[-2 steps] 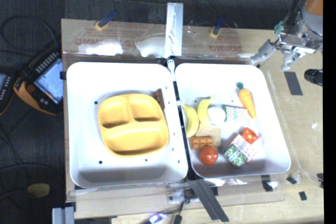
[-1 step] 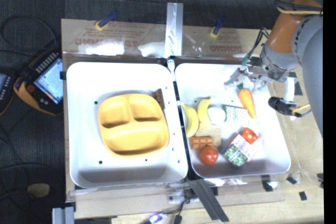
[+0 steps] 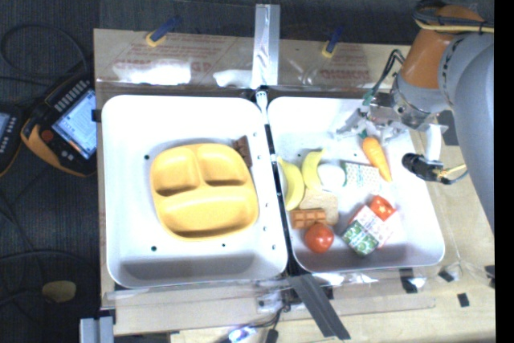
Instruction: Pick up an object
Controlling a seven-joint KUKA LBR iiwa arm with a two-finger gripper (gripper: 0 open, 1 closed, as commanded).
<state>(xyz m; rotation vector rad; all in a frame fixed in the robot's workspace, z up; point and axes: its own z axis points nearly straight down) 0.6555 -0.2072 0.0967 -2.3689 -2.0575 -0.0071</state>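
I see the small orange plastic carrot (image 3: 376,157) in the upper right part of the right-hand white bin (image 3: 430,249), tilted with its thicker end toward the gripper and its tip pointing down-right. Its top end meets the metal two-finger gripper (image 3: 371,123), but the fingers blur into the bin's white floor there, so I cannot tell whether the carrot sits between them or merely lies just below them, and I cannot tell how the jaws stand.

The grey arm with its orange band (image 3: 430,52) comes in from the upper right of the frame, and its bulk is cut off at the right edge.

Left of the carrot, in the middle of the same bin, lie two yellow toy bananas (image 3: 294,181), a pale green-white rounded piece (image 3: 330,175) that I find hard to identify, and a tan waffle-like block (image 3: 309,217). Toward the lower part of the bin sit a red toy tomato (image 3: 319,238) and a green, white and red carton (image 3: 369,227).

The left-hand white bin (image 3: 120,253) holds a yellow sectioned plastic tray (image 3: 204,189), with a small dark brown item (image 3: 242,147) half hidden at its upper right corner.
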